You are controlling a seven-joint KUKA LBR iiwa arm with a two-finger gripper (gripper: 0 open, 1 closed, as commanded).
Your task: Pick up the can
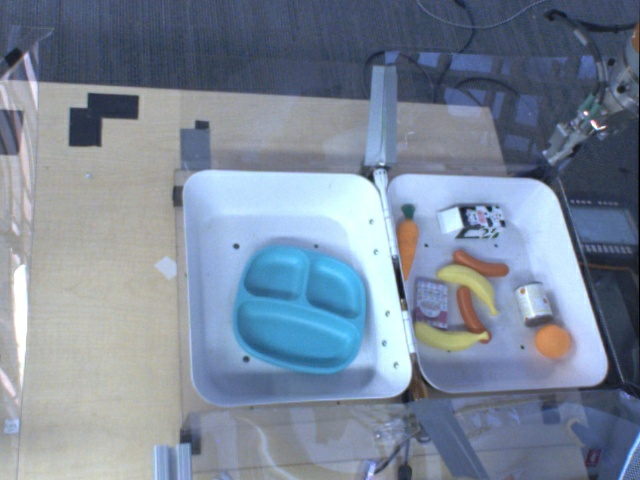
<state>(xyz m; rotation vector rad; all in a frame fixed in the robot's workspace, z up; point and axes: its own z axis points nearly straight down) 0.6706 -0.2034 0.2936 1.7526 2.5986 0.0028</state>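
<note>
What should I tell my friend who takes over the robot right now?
Claw: up beyond the right bin's far right corner, away from the things; whether it is open or shut cannot be told.
Can: lying on its side in the right bin, near the right wall, just above the orange.
Also there: bananas, sausages, carrot, a small carton. Left bin holds a blue tray.
Done: nothing yet; the can is untouched.
Left: reach the can, grip it, lift it.

A robotics lab is showing here. Two white bins [200,298] are sitting on a plywood bench [100,268] with black tape markers [100,116], while loose cables [480,8] are trailing over grey carpet [200,18].
</note>
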